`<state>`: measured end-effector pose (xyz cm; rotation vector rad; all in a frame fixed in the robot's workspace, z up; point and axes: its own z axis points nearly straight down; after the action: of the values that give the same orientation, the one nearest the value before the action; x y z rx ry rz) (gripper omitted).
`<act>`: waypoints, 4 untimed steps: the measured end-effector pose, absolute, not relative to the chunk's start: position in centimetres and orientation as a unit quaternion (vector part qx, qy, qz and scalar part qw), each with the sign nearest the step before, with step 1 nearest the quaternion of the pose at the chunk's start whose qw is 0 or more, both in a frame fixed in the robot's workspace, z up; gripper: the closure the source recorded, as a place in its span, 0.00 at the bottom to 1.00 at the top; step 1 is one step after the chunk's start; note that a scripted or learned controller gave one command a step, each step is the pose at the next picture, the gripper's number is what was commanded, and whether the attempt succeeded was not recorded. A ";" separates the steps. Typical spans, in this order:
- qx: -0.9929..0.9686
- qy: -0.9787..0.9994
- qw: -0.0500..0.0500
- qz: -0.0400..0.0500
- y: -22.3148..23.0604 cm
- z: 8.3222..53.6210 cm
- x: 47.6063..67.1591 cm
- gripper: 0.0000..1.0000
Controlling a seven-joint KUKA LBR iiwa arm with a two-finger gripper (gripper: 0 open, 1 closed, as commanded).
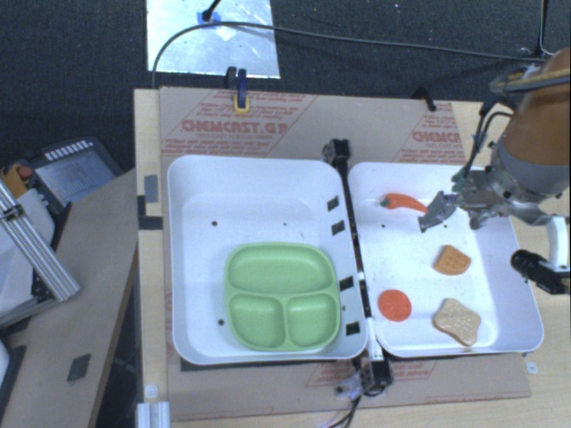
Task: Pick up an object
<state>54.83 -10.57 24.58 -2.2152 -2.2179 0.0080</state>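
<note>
Carrot point(406, 202) lies crosswise, stem end pointing left, beside tool point(455, 210) whose spread I cannot tell.

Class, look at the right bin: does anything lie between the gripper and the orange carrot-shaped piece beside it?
Nothing visible does. The gripper sits above the right bin, just right of the orange carrot-shaped piece, with bare white floor between them. The waffle piece, red disc and bread slice lie nearer the camera, off that line.

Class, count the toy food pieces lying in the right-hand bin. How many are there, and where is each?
4: an orange carrot at the back, a waffle piece mid-right, a red disc front-left, a bread slice front-right. The arm could hide more.
</note>
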 end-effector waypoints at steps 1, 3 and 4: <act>-0.706 -0.708 0.000 0.000 -10.6 25.1 55.0 0.00; -0.707 -0.707 0.001 0.001 -10.9 15.5 56.8 0.00; -0.707 -0.707 0.002 0.001 -11.7 9.7 56.4 0.00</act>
<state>56.40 -11.74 9.67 -2.2185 -2.2194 0.0037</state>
